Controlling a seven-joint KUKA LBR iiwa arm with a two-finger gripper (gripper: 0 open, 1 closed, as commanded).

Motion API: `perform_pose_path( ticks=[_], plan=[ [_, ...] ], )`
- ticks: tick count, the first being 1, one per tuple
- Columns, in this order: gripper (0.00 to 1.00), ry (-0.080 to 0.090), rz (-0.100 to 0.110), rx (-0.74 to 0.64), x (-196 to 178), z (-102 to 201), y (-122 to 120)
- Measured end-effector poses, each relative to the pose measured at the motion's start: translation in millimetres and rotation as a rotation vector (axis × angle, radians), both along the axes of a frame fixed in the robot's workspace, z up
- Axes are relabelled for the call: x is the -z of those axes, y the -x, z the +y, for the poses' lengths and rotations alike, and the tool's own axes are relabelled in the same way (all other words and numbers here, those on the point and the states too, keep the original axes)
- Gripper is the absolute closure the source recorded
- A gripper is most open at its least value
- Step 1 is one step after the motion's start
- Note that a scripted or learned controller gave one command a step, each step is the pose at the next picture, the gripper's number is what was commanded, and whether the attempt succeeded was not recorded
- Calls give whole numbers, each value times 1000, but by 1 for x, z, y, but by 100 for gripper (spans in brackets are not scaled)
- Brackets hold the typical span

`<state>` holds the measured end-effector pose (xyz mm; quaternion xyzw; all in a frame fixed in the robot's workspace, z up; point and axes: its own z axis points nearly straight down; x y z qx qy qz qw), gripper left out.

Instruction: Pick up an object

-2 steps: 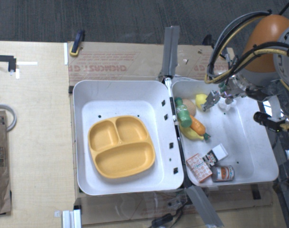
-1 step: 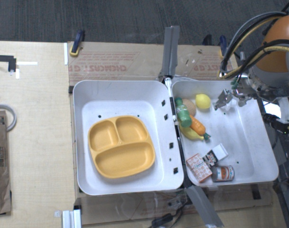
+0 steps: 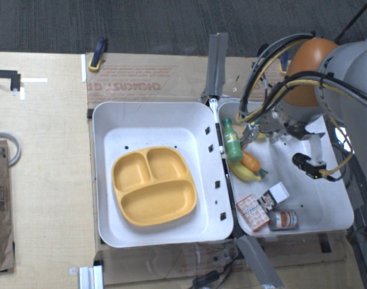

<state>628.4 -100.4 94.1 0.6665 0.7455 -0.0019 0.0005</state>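
The worktop (image 3: pixel 38 161) is carrying two bins; the left bin (image 3: pixel 105 221) is holding a yellow tray (image 3: pixel 154 185). The end effector (image 3: pixel 250 132) is hovering at the right bin's (image 3: pixel 334 215) ten o'clock, above a green bottle (image 3: pixel 232 142); its state is unclear.

Glossy white plastic bins (image 3: pixel 105 179); matt yellow plastic tray (image 3: pixel 154 185); shiny can (image 3: pixel 284 220).

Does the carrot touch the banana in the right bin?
Touching. The camera view shows the carrot lying directly against the banana, its lower edge overlapping the banana's upper side, with no white bin floor visible between them.
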Motion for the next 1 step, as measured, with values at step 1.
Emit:
perform_pose_path(
  ticks=[1],
  plan=[
    [0, -2, 2, 31, 5, -14, 61]
  ],
)
